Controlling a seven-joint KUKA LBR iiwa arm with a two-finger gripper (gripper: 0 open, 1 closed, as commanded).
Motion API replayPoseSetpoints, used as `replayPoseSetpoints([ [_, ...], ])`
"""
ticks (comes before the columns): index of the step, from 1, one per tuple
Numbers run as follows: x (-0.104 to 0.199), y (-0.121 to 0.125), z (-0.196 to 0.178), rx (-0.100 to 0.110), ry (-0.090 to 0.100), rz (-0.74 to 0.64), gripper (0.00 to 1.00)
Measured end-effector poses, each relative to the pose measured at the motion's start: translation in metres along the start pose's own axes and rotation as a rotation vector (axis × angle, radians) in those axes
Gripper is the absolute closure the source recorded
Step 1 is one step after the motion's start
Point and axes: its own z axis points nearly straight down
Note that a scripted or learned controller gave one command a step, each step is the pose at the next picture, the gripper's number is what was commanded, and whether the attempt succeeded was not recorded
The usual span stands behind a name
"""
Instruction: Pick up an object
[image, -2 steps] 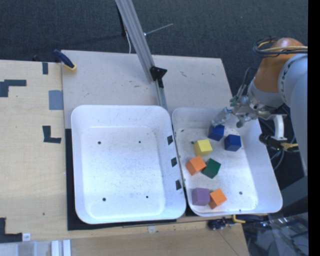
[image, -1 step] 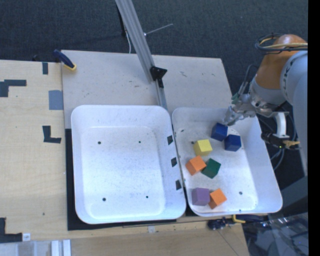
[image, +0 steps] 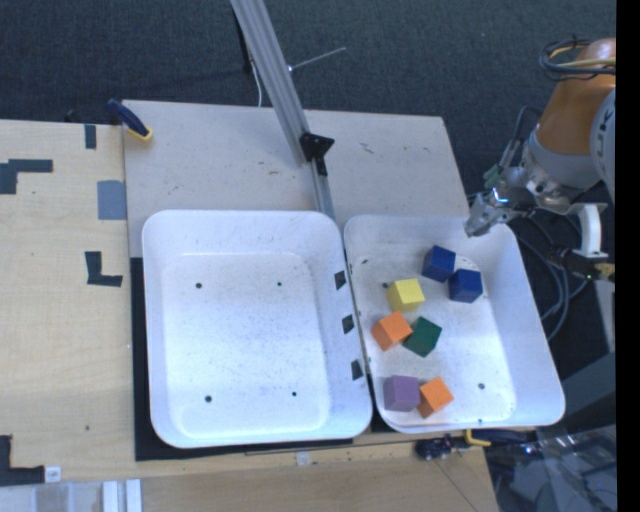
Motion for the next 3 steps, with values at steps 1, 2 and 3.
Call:
replayPoseSetpoints([
  [1, 0.0, 0.002, -0.065, -0.002, -0.001, -0.001, 1.0],
  [2, 0.001, 0.003, -0.088, 0.003, 0.001, 0.0, 1.0],
  [3, 0.056, 0.009, -0.072, 0.007, 0.003, -0.005, 1.0],
])
